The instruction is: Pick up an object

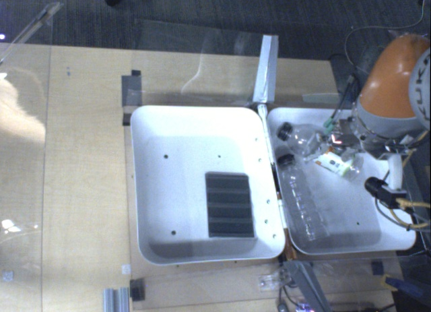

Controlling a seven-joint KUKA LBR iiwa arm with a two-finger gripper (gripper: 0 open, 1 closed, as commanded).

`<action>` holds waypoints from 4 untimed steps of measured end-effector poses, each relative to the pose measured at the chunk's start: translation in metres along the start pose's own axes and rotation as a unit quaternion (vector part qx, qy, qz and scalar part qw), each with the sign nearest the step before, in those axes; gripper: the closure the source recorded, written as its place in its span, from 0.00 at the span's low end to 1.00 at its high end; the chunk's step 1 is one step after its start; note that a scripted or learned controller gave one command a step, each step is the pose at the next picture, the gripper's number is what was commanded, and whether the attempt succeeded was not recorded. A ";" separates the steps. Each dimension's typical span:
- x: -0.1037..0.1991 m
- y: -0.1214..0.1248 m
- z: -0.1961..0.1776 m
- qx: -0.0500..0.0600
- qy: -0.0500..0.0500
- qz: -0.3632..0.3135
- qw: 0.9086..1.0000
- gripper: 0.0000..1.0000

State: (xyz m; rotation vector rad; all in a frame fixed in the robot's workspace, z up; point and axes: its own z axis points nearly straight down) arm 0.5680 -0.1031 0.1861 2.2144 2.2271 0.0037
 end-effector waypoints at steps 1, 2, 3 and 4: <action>-0.064 0.045 0.052 -0.003 -0.001 -0.045 0.999 0.00; -0.070 0.058 0.063 -0.004 -0.001 -0.074 0.997 0.00; -0.073 0.065 0.065 -0.005 -0.004 -0.102 0.995 0.00; -0.082 0.076 0.066 -0.008 -0.006 -0.173 0.985 0.00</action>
